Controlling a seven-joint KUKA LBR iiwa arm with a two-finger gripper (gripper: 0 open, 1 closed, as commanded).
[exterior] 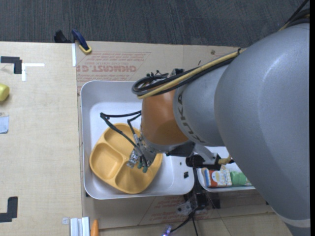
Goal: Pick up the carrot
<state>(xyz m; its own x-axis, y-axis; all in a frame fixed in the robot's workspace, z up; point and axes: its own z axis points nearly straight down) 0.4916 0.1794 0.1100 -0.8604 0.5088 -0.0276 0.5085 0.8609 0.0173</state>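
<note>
Camera view: gripper (139,162) over yellow tray's (109,163) right edge in left bin (91,100); finger state can't tell

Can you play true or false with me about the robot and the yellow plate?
1. The yellow plate lies inside a white bin. True.
2. The plate is one flat dish with no sections. False: ridges split it into compartments.
3. The gripper is over the right side of the plate. True.
4. The arm's band above the wrist is blue. False: it is orange.
5. A carrot lies in the plate's left compartment. False: that compartment shows only bare yellow plastic.
6. A green and white package lies to the right of the plate's bin. True.
</note>
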